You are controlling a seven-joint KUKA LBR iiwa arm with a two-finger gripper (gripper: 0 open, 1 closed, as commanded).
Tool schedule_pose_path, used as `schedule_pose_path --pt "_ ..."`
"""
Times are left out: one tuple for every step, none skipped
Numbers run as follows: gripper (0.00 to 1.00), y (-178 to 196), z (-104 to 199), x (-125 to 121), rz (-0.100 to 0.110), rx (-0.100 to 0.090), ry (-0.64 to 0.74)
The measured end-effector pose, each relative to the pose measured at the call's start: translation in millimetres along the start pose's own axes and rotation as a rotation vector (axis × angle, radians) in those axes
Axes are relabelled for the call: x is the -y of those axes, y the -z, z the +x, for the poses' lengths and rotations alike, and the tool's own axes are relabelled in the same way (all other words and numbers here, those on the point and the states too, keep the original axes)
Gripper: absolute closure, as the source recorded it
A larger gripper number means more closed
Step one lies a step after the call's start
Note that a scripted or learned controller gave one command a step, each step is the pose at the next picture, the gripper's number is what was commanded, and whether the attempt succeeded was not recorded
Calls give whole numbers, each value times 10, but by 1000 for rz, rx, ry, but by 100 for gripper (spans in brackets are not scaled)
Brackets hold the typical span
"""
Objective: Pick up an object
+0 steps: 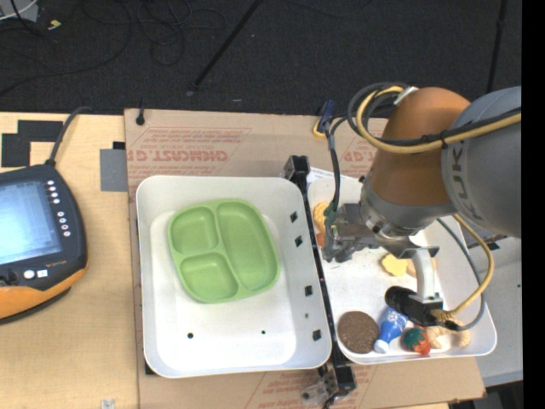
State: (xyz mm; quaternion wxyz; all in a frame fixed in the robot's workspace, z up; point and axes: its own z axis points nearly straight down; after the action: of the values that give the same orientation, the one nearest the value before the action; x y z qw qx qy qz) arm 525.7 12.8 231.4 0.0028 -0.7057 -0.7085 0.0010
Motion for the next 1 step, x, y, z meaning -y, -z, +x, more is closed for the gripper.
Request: schedule_pose_path --pt "100 -30 379 238 2 1 -2"
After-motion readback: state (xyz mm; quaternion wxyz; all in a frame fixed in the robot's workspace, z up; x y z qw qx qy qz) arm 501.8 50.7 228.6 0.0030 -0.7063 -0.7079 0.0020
